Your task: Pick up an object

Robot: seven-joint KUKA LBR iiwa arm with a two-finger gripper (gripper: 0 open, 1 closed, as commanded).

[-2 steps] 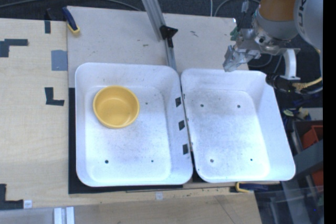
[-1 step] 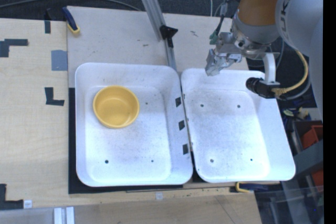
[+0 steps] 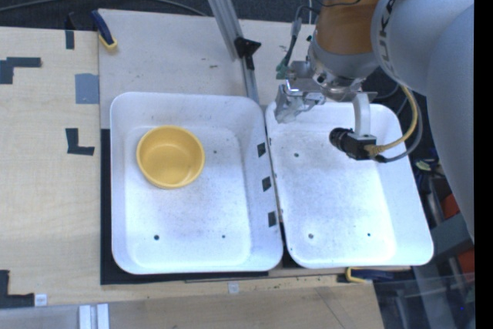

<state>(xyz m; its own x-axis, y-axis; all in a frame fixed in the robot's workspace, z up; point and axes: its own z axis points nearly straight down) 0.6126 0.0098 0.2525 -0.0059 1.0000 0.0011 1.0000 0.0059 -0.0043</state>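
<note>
Yellow bowl [image 3: 170, 156] upright in left bin [image 3: 123, 189]; tool [image 3: 291, 105] over right bin [image 3: 400, 235] far-left corner.

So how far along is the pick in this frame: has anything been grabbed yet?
Nothing looks done yet. The yellow bowl sits upright in the left bin, apart from the arm. The gripper hangs over the far left corner of the right bin, with no object between its fingers. Left to do: reach across to the bowl, close on it and lift.

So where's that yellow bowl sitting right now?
The yellow bowl sits in the left bin, in its upper-left part, well apart from the gripper over the right bin's far corner.
</note>
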